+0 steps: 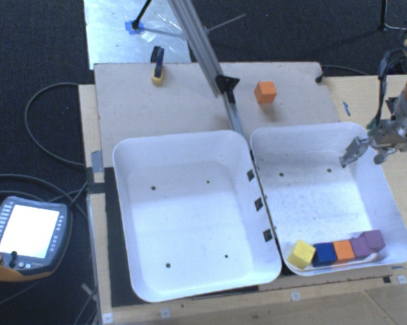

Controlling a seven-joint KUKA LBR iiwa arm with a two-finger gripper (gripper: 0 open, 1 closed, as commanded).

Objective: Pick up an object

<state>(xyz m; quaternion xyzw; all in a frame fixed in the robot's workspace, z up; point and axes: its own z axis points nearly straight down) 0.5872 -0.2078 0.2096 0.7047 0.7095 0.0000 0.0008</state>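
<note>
teach pendant (26,237): lies off the bench at the far left, screen lit, well apart from the work.
yellow-and-blue clamp (158,64): on the brown board behind the bins, not part of the pick.
left bin (140,156): shallow white tray with a few dark dots on its floor.
orange cube (265,92): sits alone on the board behind the right bin, outside both trays.
right bin (383,201): holds the blocks, all crowded along its near wall.
yellow block (301,253): leftmost of the row, turned at an angle, with free space on its left and far sides.
blue block (325,253): just beside the yellow one, touching its neighbours.
orange block (344,250): middle of the row, hemmed in on both sides.
purple blocks (368,243): two at the right end, close against the corner.
gripper (367,150): hovers over the far right part of the right bin, well apart from the row; nothing lies between its fingers.
jaws: they look spread apart and empty, though the view is small and slanted, so how wide is hard to judge.
step in hand: travel to a block, by my reading.
how to do it well: choose the yellow block, since it has room around it; turn the fingers to match its faces, come straight down, and keep clear of the near wall.
</note>
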